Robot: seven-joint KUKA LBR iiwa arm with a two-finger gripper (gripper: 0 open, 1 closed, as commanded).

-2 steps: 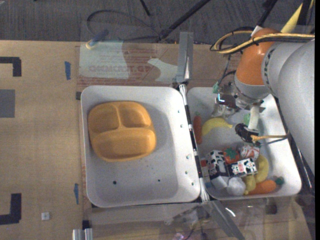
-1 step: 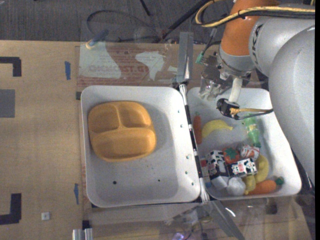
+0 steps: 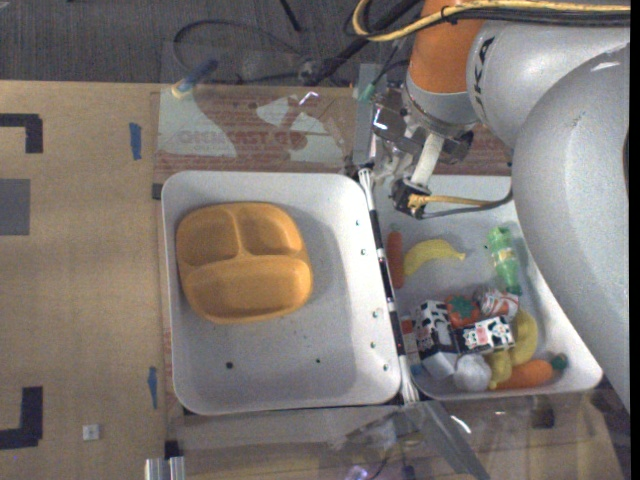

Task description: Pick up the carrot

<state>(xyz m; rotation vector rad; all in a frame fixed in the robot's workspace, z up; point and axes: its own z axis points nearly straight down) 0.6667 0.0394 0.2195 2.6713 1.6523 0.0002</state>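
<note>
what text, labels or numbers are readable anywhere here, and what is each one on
No text here reads clearly.
Red print on the clear sheet behind the left bin: blurred, unreadable.
Dark lettering on the arm: partly cut off, unreadable.
Red label on the cow-patterned carton in the right bin: too small to read.

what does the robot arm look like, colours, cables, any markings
The arm has a smooth, rounded, glossy grey casing, with a wide orange band above the wrist and dark lettering on the grey beside it. Yellow and black cables run across the top of the band and loop off to one side. The gripper is a cluster of silvery metal parts.
</note>
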